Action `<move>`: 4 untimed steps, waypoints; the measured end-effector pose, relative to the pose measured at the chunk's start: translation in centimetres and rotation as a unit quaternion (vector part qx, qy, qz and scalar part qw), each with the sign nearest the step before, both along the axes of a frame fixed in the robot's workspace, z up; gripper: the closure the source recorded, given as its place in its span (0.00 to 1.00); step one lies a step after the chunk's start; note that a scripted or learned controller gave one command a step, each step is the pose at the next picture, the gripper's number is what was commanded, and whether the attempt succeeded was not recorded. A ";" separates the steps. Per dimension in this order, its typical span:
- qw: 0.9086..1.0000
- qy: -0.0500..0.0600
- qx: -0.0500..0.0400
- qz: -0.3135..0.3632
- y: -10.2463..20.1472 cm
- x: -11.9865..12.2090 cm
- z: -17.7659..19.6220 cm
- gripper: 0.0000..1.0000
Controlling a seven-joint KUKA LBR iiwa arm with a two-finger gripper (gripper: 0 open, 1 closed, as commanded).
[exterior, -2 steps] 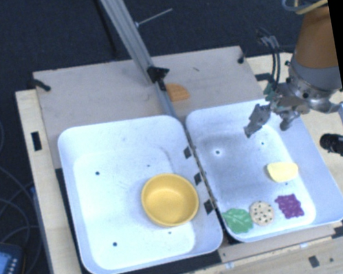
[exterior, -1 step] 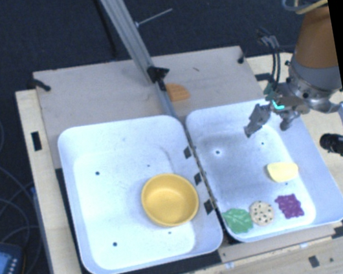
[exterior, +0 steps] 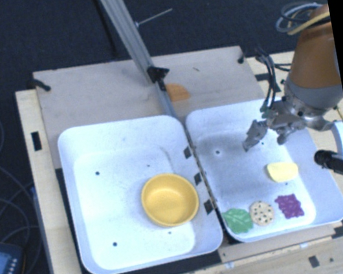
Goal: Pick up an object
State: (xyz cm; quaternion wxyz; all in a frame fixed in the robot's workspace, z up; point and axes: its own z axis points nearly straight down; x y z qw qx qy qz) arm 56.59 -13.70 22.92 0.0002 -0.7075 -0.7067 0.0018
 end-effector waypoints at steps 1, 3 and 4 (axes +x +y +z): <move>1.000 0.000 0.000 0.000 0.6 -0.6 -4.9 0.00; 1.000 -0.004 0.002 -0.003 1.3 -1.1 -8.7 1.00; 1.000 -0.006 0.000 -0.001 0.6 -1.3 -2.4 1.00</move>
